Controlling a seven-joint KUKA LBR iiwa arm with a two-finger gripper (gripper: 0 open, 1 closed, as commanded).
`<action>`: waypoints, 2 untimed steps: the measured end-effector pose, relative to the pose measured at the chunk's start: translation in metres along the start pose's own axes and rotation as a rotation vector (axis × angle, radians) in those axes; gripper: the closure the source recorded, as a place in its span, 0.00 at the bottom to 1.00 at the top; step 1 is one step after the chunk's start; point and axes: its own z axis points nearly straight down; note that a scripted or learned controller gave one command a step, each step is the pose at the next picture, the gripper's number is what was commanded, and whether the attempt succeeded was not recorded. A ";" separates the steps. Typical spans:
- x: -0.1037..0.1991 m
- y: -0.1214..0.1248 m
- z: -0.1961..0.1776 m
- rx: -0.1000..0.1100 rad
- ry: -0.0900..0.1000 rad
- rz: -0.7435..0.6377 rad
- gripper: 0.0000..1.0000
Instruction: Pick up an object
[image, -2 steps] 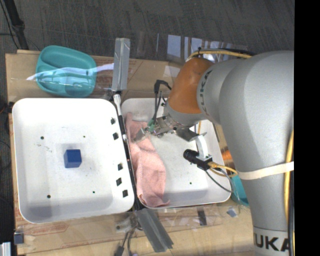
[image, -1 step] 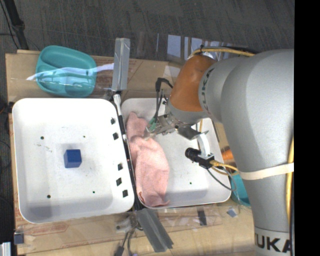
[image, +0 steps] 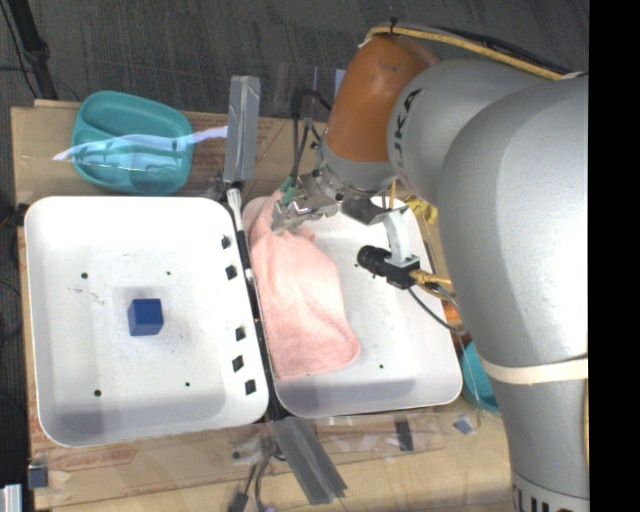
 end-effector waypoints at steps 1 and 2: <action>0.000 0.000 0.001 0.001 0.000 0.000 0.00; -0.077 -0.002 0.099 0.004 0.001 0.028 0.00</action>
